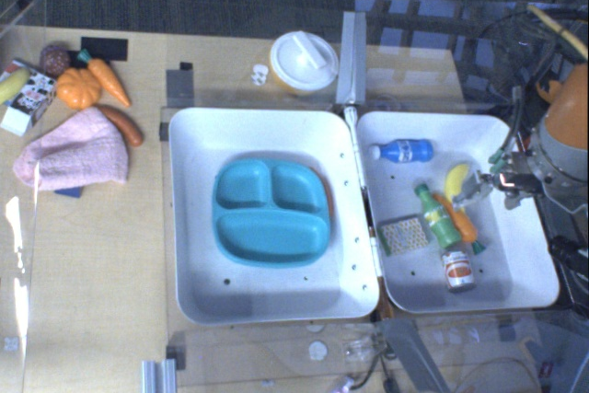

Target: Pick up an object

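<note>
Hand [492,182] hovers at three o'clock of the right bin [534,285]; its grip cannot be told. Just beside it, toward nine o'clock, lie a yellow banana [456,179], green bottle [437,216] and orange carrot [463,223].

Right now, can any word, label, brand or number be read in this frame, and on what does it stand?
None can be read.
blue bottle: white label, too blurred to read.
small can: red and white label, print too small.
green bottle: no legible text.
printed card on the bench at far left: black and white pattern, blurred.
</note>
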Controlling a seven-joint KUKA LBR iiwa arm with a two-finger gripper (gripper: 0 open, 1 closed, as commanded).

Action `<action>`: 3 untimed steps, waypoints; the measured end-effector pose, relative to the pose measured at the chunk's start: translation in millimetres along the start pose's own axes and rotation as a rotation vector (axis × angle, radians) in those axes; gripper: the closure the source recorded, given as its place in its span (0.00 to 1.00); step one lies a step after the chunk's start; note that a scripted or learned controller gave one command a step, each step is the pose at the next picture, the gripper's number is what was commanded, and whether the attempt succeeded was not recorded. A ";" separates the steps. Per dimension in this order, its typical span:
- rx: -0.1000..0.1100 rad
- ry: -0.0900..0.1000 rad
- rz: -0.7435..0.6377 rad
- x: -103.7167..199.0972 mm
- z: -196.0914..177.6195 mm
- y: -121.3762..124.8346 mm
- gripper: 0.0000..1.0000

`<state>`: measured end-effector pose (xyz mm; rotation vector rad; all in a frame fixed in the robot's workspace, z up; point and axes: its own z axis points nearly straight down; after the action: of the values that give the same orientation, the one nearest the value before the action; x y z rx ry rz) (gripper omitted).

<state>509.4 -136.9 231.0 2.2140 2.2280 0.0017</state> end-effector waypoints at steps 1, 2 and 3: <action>0.001 0.000 -0.077 -29.0 102.3 12.9 0.00; -0.011 -0.001 0.117 -35.0 141.3 6.6 0.00; -0.017 -0.004 0.115 -35.3 130.3 8.6 1.00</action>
<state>518.4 -172.1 100.7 2.3280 2.0875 0.0162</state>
